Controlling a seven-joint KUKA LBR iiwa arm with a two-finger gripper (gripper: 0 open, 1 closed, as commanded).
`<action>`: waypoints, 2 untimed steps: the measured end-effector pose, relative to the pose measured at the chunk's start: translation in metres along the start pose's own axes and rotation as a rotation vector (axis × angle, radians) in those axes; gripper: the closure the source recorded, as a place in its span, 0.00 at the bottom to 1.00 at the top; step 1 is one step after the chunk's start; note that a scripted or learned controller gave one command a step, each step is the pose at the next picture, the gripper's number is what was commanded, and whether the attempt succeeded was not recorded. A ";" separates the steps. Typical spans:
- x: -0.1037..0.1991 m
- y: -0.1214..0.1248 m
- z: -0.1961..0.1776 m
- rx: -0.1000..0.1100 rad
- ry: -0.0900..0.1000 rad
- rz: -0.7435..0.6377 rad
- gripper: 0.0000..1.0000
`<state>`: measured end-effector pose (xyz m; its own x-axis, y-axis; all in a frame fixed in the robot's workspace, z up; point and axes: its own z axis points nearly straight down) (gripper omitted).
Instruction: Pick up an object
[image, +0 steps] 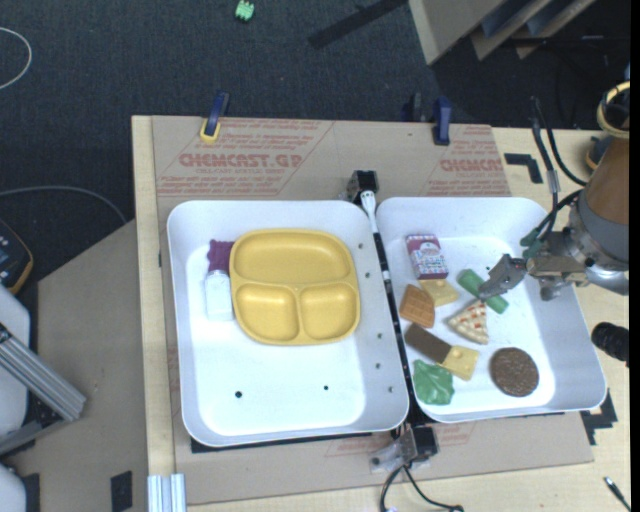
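The right bin (570, 330) holds several toy foods. Among them are a red and white carton (427, 256), a green pickle (482, 290), a pizza slice (470, 322), a toast piece (418, 306), a brown bar (428, 343), a green leaf (433, 382) and a round brown patty (514, 371). My gripper (525, 282) hangs over the right half of this bin, open, with nothing between its fingers. One finger (503, 275) is right beside the pickle, just above the pizza slice.
The left bin (280, 390) holds a yellow divided plate (295, 285), with a purple item (220, 254) and a white bottle (217, 296) at its left side. A black divider (385, 300) runs between the bins. The arm's body (610, 200) overhangs the right bin's far right edge.
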<state>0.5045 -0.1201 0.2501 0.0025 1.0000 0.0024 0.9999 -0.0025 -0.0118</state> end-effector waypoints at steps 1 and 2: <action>0.000 0.002 -0.005 -0.011 -0.002 -0.003 0.00; 0.006 0.010 0.042 -0.006 0.000 -0.002 0.00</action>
<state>0.5136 -0.1144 0.2082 0.0002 1.0000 0.0025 1.0000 -0.0002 -0.0062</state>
